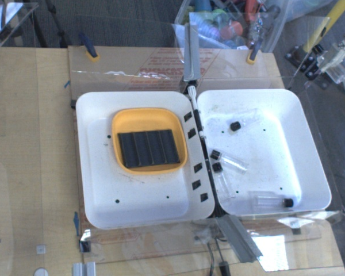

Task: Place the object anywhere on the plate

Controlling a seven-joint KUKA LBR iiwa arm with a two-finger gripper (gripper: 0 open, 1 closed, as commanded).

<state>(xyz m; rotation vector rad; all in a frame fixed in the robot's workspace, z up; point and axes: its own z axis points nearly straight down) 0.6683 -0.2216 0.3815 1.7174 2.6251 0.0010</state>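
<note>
A ridged, dark rectangular object (149, 148) lies flat on the smooth, rounded-square yellow plate (124, 121).

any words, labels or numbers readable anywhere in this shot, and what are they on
None can be read.
Clear sheet behind the bins: faint reddish print, too blurred to read.
Yellow plate and the dark ridged block lying on it: no lettering visible.
Left bin and right bin: only dark specks and small dark pieces, no text.
Plastic tub of colourful items at the back: any labels are too small to tell.
</note>
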